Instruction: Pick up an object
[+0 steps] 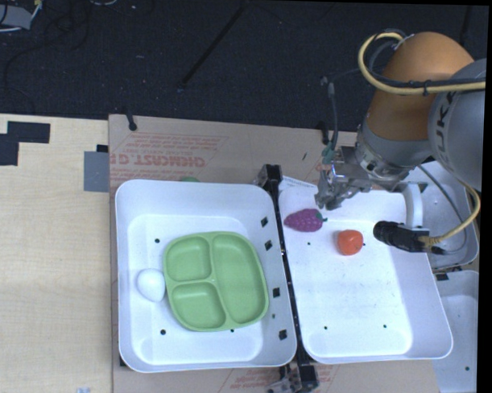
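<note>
The gripper [332,195] hangs over the back edge of the right-hand bin [371,317], near that bin's far left corner, and nothing is seen between its tips. Whether it is spread or pressed together cannot be told from this slanted overhead view, because the metal parts blur into one dark cluster.

The task is to pick up an object, and by the look of things no object has been lifted yet. A purple grape cluster [304,220] lies on the floor of the right-hand bin just below and to the left of the gripper, near it but apart from it. An orange-red tomato [350,242] lies a little further to the right in the same bin, also resting on the floor. Either could be the target; the grape cluster is the nearer one. So the whole grasp remains to be done: descent, closing on a thing, and lifting.

The left-hand bin [141,212] holds a green divided plate [216,279] with three compartments, and a white egg [151,284] just beside the plate's left edge (touching or nearly so; hard to judge).

As for the pose, the grey arm reaches in from the right, with its orange band [411,85] above the wrist showing as a large rounded shape at the upper right. The wrist points roughly downward and leftward toward the bin's back edge. A yellow cable [371,63] loops around the orange band.
</note>
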Action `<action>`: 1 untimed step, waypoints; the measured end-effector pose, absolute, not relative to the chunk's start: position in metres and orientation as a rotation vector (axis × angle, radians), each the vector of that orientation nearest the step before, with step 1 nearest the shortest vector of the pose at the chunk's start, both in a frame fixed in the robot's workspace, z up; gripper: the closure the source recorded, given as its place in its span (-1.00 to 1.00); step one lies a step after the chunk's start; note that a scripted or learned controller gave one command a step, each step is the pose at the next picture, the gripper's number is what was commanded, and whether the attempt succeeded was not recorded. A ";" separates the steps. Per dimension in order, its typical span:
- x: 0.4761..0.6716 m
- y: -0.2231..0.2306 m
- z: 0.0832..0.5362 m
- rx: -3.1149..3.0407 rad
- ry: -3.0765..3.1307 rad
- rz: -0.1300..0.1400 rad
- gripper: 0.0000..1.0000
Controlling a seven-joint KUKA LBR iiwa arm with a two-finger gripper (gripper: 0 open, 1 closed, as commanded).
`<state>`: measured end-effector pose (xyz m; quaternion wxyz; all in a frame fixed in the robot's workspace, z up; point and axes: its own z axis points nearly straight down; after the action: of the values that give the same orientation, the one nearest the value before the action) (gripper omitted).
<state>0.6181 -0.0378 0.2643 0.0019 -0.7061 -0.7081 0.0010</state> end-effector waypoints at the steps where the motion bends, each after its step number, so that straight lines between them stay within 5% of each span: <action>1: 0.611 0.004 0.251 -2.215 -2.222 0.004 1.00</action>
<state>0.6111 0.0041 0.2509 0.0023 -0.7060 -0.7082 0.0012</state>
